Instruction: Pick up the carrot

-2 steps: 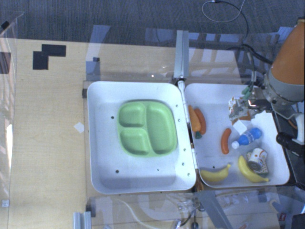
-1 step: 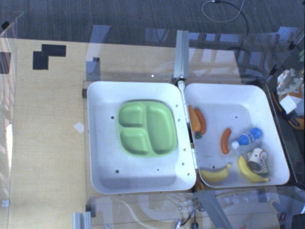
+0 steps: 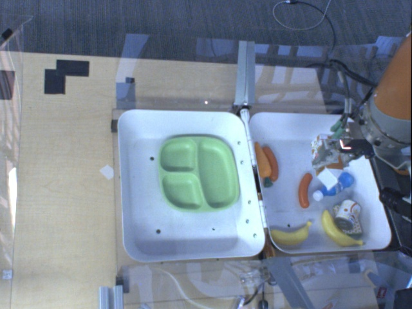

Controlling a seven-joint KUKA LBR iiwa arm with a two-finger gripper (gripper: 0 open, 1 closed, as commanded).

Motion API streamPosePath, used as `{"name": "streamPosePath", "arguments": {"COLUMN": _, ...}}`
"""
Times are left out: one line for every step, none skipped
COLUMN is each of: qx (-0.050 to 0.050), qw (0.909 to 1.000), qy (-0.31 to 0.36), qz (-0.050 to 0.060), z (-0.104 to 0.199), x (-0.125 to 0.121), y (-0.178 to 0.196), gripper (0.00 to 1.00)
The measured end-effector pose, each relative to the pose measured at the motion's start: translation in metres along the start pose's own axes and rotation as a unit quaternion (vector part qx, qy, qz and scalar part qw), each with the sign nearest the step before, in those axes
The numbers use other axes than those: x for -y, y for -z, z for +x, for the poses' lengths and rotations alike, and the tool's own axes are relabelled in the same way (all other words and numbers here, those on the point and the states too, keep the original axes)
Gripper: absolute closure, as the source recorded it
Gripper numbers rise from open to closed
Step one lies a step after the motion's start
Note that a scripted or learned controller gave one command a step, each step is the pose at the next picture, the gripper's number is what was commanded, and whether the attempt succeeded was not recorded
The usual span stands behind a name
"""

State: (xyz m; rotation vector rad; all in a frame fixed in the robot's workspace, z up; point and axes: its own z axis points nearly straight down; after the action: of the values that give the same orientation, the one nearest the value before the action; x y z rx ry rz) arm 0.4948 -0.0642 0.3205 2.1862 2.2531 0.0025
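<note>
**A:** What lay nearest the camera, along the front of the bench?

**B:** In the right bin [image 3: 381, 240], two bananas sat at the near wall: one banana [image 3: 291, 235] by the front left corner, the other banana [image 3: 338, 230] further right, curling around a small printed can [image 3: 348, 215]. The left bin [image 3: 129, 237] had only bare white floor at its front.

**A:** And further in?

**B:** Mid-bin on the right, a small orange-red sausage-shaped piece [image 3: 304, 190] stood on end, just beside a blue and white bottle [image 3: 331, 184] lying on its side. In the left bin, a green divided plate [image 3: 196, 172] with three compartments sat in the middle.

**A:** Where was the carrot?

**B:** The carrot [image 3: 262, 161] lay against the right bin's left wall, next to the divider, pointing front to back, its green end nearest the camera. A reddish-orange piece [image 3: 273, 162] lay touching it on the right.

**A:** And the arm?

**B:** The gripper [image 3: 326, 148] hung over the far right part of the right bin, well apart from the carrot. Whether its claw was open or closed, I could not tell; a glare and clutter hid it. The orange band [image 3: 394, 89] showed at the right edge.
</note>
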Motion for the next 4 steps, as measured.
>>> {"name": "streamPosePath", "arguments": {"qx": 0.0, "qw": 0.9978, "qy": -0.066, "qz": -0.002, "z": -0.037, "x": -0.046, "y": 0.097, "gripper": 1.0}}
{"name": "streamPosePath", "arguments": {"qx": 0.0, "qw": 1.0, "qy": 0.001, "qz": 0.0, "z": 0.009, "x": -0.079, "y": 0.01, "gripper": 1.0}}
{"name": "streamPosePath", "arguments": {"qx": 0.0, "qw": 0.987, "qy": -0.16, "qz": -0.002, "z": -0.054, "x": -0.064, "y": 0.115, "gripper": 1.0}}
{"name": "streamPosePath", "arguments": {"qx": 0.0, "qw": 0.9996, "qy": 0.027, "qz": -0.001, "z": -0.048, "x": -0.058, "y": -0.017, "gripper": 1.0}}
